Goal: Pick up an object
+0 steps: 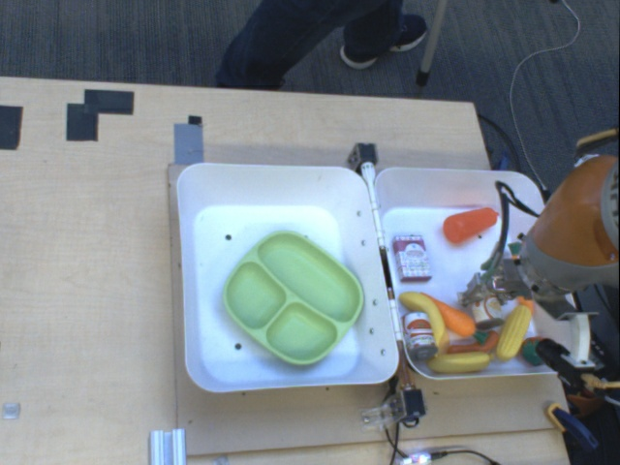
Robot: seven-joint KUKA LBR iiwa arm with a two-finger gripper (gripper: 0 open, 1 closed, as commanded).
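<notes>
Bench: pale wooden bench top [87, 289] with dark grey carpet beyond its far edge, plus someone's dark trousers and shoe [383, 37] back there.
Near right pile: bunch of toy food crammed in the near part of the right white shallow bin [455, 187]. There's a yellow plastic banana [460, 361] lying at the near edge, a second yellow banana [426, 310] curving just left of it, an orange plastic carrot [455, 318] resting across them, and a yellow corn cob [513, 327] tilted on the right side. A small can with a red and white label [418, 331] sits at the left of the heap.
Claw: the gripper [489, 294] is down in the right bin, right over that pile, next to the corn cob. Honestly can't tell how its tips are set, too cluttered.
Arm: grey with the orange band [581, 216], coming in from the right.
Left bin: left white shallow bin [208, 197] holding a light green three-compartment plastic plate [293, 296].
Further back, right bin: small red and white box [414, 258], and beyond it an orange rounded toy vegetable [470, 224], both well apart from the claw.
</notes>
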